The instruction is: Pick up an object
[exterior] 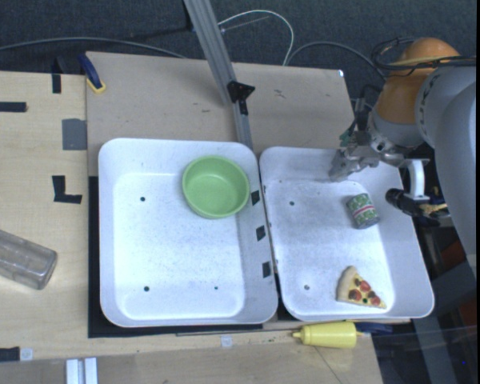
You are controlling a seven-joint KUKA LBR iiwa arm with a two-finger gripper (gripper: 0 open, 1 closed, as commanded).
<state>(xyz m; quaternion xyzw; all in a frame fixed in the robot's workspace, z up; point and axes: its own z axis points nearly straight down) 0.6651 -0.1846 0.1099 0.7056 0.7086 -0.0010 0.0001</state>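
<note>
A toy pizza slice (359,287) with red toppings lies nearest in the right bin (304,238); beyond it a small green patterned can (362,211). Farther back, the jaws (348,165) hover, state unclear.

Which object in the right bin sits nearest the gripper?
The small green-patterned can, lying just below the gripper near the bin's far edge. The toy pizza slice sits at the near edge, much farther off.
</note>
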